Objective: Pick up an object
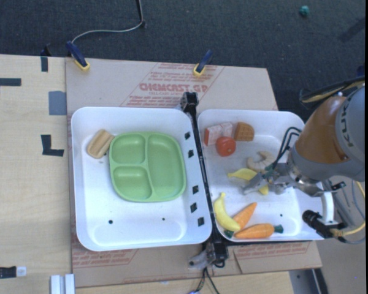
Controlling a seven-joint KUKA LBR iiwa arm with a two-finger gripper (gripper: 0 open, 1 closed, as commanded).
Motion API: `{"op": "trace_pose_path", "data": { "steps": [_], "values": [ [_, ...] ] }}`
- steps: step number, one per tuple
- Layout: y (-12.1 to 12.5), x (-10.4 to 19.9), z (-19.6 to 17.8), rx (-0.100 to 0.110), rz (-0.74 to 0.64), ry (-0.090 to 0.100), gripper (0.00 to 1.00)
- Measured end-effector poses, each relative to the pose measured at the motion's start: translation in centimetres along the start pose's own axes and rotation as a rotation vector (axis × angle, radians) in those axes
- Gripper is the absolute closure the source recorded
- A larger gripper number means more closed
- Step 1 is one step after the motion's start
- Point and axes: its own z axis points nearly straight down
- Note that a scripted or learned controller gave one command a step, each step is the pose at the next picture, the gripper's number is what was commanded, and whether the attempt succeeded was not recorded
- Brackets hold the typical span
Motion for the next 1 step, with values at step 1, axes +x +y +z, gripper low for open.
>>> {"op": "trace_pose_path", "data": {
  "steps": [1],
  "values": [
    [3.88, 5.26, -0.03, -0.004, -0.001, -0.001, 0.00]
  ]
}}
